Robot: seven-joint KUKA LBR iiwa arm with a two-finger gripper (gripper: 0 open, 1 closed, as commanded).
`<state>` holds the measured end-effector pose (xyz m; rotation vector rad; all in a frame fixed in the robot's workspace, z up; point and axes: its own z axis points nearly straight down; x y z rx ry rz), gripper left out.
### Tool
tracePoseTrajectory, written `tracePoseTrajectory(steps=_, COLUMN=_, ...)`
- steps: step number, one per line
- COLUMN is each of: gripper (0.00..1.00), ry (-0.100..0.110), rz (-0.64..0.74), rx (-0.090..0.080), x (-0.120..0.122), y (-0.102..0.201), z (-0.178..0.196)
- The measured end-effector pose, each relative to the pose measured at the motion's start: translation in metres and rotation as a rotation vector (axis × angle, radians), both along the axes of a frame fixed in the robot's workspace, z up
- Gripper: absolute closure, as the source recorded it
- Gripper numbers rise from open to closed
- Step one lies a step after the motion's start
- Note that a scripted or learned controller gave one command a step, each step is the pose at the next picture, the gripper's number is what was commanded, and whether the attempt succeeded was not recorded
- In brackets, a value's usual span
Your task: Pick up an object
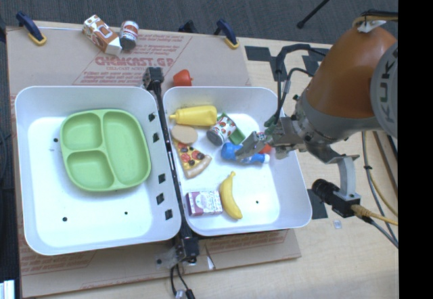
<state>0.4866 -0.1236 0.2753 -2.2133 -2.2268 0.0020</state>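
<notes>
My gripper [253, 146] hangs low in the right bin [287, 189], near its right side, directly over a blue toy [234, 151] with a bit of red beside it. Its tip overlaps the blue toy's right end, and I can't make out whether it touches. To the left lie a small can [220, 131] with a green piece [237, 134], a yellow mustard bottle [195, 115], a round bun [184, 134] and a pizza slice [193, 162]. A banana [231, 196] and a small purple carton [203, 203] lie at the bin's front.
The left bin [40, 210] holds a green divided plate [105, 149]. Behind the bins, on the cardboard, sit a small carton [100, 33], a can [128, 34] and a red item [182, 77]. Blue clamps [227, 32] grip the board's back edge.
</notes>
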Motion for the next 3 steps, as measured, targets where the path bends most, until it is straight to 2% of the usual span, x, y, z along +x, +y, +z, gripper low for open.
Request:
tracePoseTrajectory(steps=1, gripper=0.0, ry=-0.004, rz=0.001, rx=0.0, x=-0.009, y=0.009, z=-0.181)
tracePoseTrajectory(steps=2, gripper=1.0, ry=-0.008, rz=0.005, rx=-0.005, x=-0.007, y=0.006, z=-0.17)
tracePoseTrajectory(steps=3, gripper=1.0, ry=-0.007, rz=0.011, rx=-0.005, x=-0.006, y=0.007, z=-0.159)
